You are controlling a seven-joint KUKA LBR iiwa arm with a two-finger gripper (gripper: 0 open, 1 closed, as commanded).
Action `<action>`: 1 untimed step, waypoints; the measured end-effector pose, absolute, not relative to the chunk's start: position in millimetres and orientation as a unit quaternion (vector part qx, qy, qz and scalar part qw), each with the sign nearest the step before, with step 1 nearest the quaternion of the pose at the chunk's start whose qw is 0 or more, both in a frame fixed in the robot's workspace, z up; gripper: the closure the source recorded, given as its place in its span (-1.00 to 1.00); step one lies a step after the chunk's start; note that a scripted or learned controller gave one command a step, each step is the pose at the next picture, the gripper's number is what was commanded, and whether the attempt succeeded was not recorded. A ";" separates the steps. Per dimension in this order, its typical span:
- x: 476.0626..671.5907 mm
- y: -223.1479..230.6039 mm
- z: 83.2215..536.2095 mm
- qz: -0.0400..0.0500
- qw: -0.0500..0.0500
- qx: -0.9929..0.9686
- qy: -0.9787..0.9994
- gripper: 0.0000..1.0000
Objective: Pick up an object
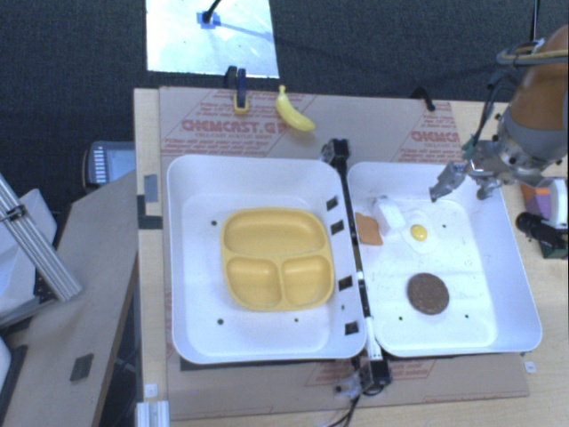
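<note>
Fried egg point(419, 234), brown patty point(428, 293), flat in right bin point(511, 278)

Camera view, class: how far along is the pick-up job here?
Done: nothing looks lifted. The fried egg, brown patty, orange slice and a small white piece all lie on the right bin floor. In hand: the gripper hangs open over that bin's far edge, holding nothing. Left: descend, close on one object, lift.

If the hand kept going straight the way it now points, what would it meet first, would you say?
Probably the floor of the right bin near its back edge. The hand points down and slightly left, with the fried egg further along; depth is uncertain.
</note>
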State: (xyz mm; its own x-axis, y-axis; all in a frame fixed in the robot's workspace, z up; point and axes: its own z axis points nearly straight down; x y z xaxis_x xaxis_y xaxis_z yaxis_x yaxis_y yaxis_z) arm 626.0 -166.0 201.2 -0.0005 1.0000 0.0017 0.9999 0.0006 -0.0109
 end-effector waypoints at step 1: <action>629.0 -165.7 209.0 0.000 -0.001 -0.706 -0.708 -1.00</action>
